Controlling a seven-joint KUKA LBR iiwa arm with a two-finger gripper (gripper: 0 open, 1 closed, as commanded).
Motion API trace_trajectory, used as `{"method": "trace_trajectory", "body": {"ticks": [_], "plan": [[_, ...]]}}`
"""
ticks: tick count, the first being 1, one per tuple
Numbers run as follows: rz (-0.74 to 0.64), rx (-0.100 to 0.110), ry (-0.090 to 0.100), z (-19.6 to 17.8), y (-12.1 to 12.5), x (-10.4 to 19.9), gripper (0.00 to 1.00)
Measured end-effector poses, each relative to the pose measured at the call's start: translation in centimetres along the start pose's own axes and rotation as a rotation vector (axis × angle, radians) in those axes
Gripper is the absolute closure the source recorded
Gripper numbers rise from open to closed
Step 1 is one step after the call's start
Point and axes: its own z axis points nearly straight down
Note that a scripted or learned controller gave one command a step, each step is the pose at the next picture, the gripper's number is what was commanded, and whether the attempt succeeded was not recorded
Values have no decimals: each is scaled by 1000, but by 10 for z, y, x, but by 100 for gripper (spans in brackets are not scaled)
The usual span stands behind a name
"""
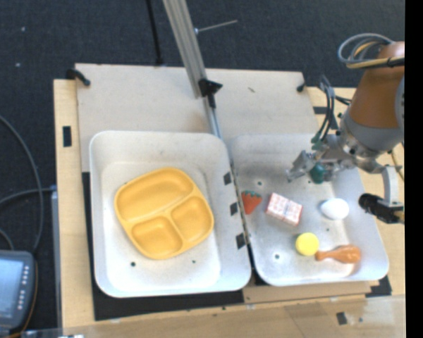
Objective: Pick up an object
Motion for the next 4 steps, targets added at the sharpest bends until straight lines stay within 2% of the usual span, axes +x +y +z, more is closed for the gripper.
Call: {"method": "trace_trajectory", "body": {"ticks": [1, 2, 3, 4], "plan": [[0, 1, 0, 63, -3, -5, 0], [1, -12, 0, 107, 0, -6, 0], [6, -18, -2, 93, 2, -8, 100], [-4, -12, -1, 38, 9, 0, 100]]}}
